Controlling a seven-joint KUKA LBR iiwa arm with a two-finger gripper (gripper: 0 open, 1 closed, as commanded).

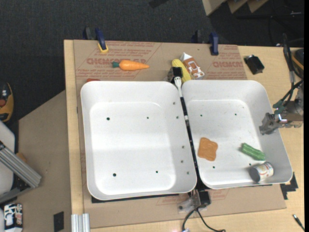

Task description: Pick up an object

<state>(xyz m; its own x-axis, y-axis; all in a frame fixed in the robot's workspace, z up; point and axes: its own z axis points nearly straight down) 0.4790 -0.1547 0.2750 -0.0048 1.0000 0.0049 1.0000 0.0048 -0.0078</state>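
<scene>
The right bin (231, 93) holds three things. A flat orange-brown piece (208, 149) lies near the bin's left wall. A small green object (253, 152) rests toward the right wall. A short grey and white can (261, 171) lies on its side in the front right corner. The left bin (130, 93) shows bare white floor.
A toy carrot (131, 65) and a yellow and orange-white toy (186, 69) lie on the board behind the bins. Blue clamps (101, 41) (214, 42) hold the board's far edge. A grey metal fitting with cables (276, 121) sits at the right bin's right rim.
</scene>
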